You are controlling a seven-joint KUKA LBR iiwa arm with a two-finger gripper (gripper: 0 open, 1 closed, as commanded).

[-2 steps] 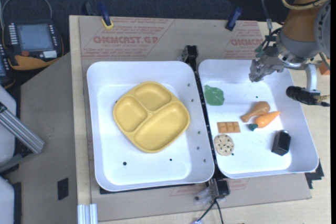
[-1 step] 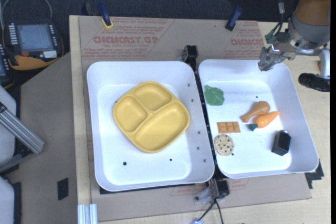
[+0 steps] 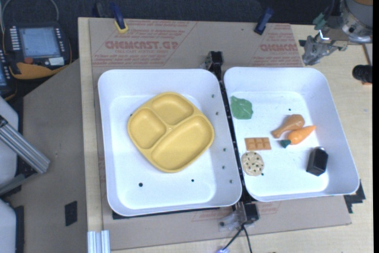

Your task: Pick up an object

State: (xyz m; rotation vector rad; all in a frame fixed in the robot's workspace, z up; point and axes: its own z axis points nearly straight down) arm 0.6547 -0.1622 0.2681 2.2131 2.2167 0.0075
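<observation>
Orange carrot (image 3: 301,134) awaits in the right bin (image 3: 278,80); pincer (image 3: 312,50), grip state unclear, must descend first

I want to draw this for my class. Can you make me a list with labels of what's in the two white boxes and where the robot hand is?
left bin: yellow divided plate
right bin: green leaf, chicken leg, carrot, cracker, cookie, black block
gripper: above the right bin's far right corner, holding nothing
</observation>
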